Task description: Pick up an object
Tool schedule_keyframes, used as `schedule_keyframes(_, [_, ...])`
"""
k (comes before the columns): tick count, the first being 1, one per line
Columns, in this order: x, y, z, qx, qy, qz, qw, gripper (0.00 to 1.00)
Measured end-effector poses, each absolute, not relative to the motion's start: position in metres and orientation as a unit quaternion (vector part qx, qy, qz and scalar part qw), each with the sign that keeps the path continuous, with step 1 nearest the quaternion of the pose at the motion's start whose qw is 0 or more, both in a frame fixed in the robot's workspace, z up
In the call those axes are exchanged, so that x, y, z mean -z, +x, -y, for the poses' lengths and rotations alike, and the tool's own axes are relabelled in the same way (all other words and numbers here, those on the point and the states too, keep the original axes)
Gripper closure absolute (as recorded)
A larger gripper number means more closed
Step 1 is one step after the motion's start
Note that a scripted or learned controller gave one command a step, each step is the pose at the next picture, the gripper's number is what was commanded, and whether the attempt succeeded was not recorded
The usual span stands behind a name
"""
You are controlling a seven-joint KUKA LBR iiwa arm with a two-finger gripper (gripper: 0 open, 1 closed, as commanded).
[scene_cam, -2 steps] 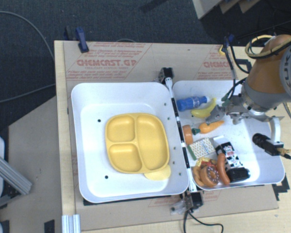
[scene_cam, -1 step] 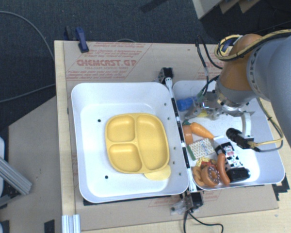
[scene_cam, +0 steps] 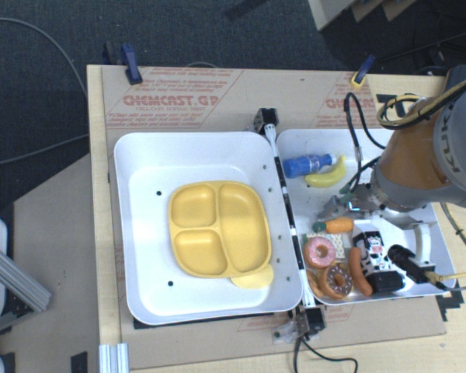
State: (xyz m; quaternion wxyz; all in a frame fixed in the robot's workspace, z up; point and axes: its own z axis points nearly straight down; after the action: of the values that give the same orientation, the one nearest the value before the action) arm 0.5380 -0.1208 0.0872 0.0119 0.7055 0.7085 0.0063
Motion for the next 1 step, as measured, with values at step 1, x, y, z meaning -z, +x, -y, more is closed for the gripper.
schedule_keyframes(1, [-0.0841,0.5262,0.0929,-0.0017,0.707,-0.708,0.003,0.00])
